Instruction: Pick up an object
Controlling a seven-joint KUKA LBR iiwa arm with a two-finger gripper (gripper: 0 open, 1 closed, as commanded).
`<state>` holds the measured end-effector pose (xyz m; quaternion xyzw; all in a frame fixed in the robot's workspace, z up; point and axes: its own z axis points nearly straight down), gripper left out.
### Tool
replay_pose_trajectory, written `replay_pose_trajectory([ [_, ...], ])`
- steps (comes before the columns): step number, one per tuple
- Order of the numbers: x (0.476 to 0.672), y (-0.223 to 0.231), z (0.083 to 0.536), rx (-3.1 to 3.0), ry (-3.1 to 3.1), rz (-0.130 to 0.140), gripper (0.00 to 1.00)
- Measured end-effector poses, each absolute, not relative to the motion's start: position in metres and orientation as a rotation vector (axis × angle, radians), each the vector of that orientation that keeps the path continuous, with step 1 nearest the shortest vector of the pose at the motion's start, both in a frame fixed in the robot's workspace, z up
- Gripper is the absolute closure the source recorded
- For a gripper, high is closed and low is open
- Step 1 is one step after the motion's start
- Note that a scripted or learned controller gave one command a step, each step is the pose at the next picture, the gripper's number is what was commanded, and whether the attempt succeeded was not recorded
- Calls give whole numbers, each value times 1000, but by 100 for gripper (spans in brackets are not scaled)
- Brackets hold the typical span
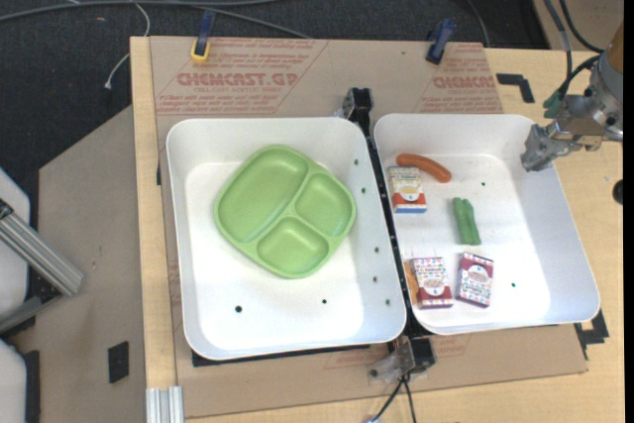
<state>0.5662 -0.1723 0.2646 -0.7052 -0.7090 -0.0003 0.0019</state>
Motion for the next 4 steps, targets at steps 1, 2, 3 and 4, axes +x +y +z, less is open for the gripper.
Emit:
replay_pose_trajectory([
  [1,561,-120,270,-2212,-2226,-2,100],
  [2,550,-72,259,-2212,-2224,0,100],
  [3,558,-19,255,-2212,-2226,-1,100],
  [4,556,25,252,-2212,-2224,0,100],
])
